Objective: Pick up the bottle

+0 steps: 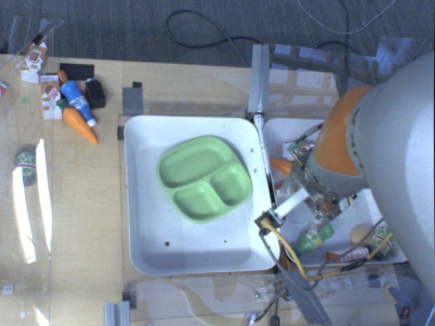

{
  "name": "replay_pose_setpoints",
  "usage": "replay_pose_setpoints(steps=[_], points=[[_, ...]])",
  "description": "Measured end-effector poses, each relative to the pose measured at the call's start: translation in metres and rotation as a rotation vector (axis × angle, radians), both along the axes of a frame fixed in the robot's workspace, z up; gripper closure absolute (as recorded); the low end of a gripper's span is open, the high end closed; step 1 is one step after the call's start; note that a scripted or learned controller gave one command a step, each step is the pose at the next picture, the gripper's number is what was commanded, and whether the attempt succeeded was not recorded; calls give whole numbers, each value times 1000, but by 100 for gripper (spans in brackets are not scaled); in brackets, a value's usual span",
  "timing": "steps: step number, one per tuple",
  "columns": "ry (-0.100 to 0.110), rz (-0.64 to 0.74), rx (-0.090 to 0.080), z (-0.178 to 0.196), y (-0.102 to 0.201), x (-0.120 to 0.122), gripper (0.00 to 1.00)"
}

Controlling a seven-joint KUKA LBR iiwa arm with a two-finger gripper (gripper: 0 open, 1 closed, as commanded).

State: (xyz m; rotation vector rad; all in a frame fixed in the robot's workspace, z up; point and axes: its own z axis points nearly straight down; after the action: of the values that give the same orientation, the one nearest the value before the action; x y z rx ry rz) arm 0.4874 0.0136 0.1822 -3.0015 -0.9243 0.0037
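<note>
One green bottle (315, 238) lies unlifted in the right bin (282, 131) as the gripper (319, 216) hovers over it, grip state indiscernible.

Single fixed camera, mounted above the tabletop (183, 94), looking down at a slant. Dark carpet runs along the top of the frame, the tabletop's near edge along the bottom. Left bin (146, 243) sits mid-frame in full; right bin (282, 131) lies toward the right, largely covered by the arm (387, 148), which looms large and close to the lens from that side.
</note>
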Motion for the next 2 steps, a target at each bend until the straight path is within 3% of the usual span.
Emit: replay_pose_setpoints(steps=[1, 2], points=[[-1, -58, 0, 0, 60, 0, 0], [-1, 355, 1, 0, 25, 0, 0]])
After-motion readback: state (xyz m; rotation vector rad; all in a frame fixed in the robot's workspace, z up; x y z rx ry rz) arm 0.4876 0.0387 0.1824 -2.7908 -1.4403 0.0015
